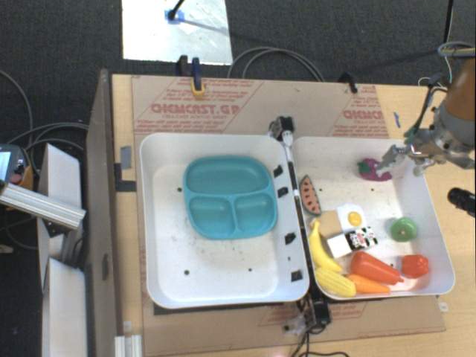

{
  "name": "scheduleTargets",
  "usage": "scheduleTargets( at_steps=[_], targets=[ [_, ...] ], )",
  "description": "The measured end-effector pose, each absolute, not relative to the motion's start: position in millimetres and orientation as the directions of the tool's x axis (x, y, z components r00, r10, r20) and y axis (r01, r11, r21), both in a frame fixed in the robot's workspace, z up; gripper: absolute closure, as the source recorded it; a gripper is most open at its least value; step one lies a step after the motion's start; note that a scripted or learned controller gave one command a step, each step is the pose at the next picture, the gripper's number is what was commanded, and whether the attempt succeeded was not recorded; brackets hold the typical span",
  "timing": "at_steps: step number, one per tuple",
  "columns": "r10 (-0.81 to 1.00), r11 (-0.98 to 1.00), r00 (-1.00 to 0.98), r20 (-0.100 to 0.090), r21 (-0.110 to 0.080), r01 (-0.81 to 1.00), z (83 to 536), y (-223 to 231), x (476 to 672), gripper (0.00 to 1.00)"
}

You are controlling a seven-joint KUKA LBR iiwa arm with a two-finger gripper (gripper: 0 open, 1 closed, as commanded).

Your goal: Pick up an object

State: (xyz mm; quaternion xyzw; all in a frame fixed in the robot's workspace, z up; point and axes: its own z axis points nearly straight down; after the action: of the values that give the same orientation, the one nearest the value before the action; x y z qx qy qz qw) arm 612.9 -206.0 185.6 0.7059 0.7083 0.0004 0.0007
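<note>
My gripper [406,159] hangs over the back right part of the right bin [439,222], open with nothing between its fingers. Its left fingertip [388,157] is just right of a purple toy [369,169] that lies near the bin's back wall. Further forward in that bin lie a watermelon slice [309,194], a fried-egg toast [350,218], a white patterned block [355,240], a banana [320,248], a corn cob [335,282], a red pepper [375,267], a carrot [370,285], a green round fruit [403,229] and a small red fruit [415,265].
The left bin [163,222] holds a teal divided plate [229,198]. A black-clipped divider [291,199] runs where the two bins meet. Cables lie at the back of the bench [223,106] and to its left.
</note>
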Motion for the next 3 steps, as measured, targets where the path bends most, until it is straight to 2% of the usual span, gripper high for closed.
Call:
scheduleTargets(
  at_steps=[1,2,3],
  targets=[
    [1.0,0.007,-0.007,0.0,0.001,1.0,105,-196,644.4,0.0],
    [1.0,0.004,-0.004,0.0,0.002,1.0,135,-176,620.1,0.0],
    [1.0,0.002,-0.002,0.0,-0.001,1.0,140,-154,590.8,0.0]
  ],
)
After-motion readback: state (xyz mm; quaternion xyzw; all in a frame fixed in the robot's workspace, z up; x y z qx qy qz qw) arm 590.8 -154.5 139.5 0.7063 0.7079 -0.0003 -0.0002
